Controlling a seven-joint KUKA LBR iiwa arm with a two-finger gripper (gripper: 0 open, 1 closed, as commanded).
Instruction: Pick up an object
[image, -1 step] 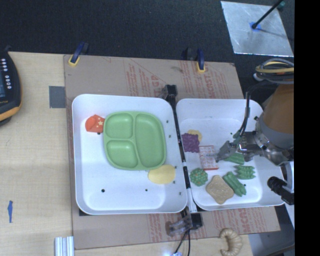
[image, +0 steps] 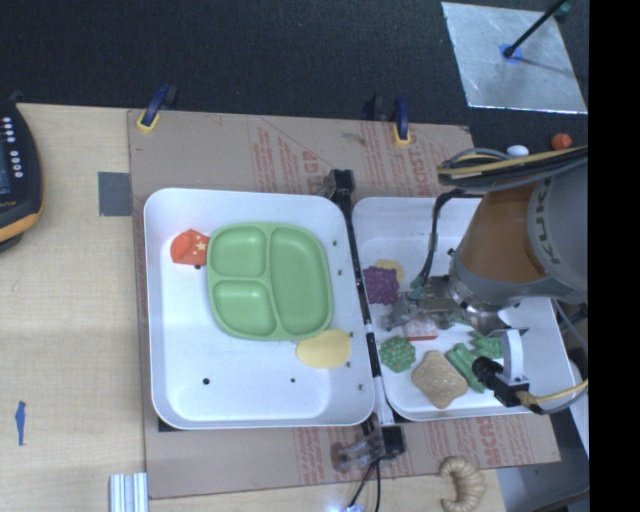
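While the arm (image: 520, 240) reaches in from 3 o'clock, the gripper (image: 418, 312) sits low in the right bin (image: 400, 215) among toys; its grip state cannot be told.

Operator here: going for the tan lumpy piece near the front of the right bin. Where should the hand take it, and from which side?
Probably straight from above, fingers across the narrower width of the tan lumpy piece. It lies flat and blocky on the right bin floor. The green toy touches its right side and the green bumpy ball sits near its upper left, so close across its upper-right and lower-left faces.
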